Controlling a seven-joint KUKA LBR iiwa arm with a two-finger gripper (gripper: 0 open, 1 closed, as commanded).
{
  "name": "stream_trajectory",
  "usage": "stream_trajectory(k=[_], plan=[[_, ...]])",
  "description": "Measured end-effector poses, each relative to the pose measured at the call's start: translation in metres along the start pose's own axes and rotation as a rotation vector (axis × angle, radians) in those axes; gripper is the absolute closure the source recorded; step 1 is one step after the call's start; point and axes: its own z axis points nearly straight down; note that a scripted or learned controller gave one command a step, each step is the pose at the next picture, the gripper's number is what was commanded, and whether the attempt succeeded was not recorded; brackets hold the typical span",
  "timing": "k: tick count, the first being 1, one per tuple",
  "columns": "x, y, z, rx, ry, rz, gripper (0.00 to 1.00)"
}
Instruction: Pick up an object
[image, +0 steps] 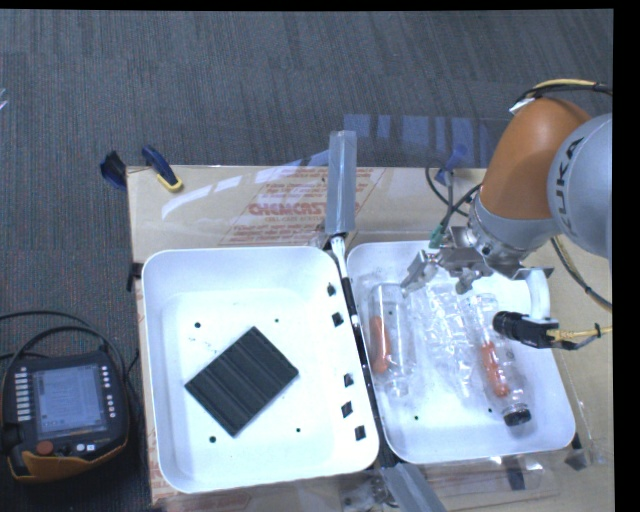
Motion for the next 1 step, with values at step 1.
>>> stream_trajectory(k=[1], plan=[[0.0271, -0.0057, 0.0063, 0.0, 0.0, 0.001, 0.0]])
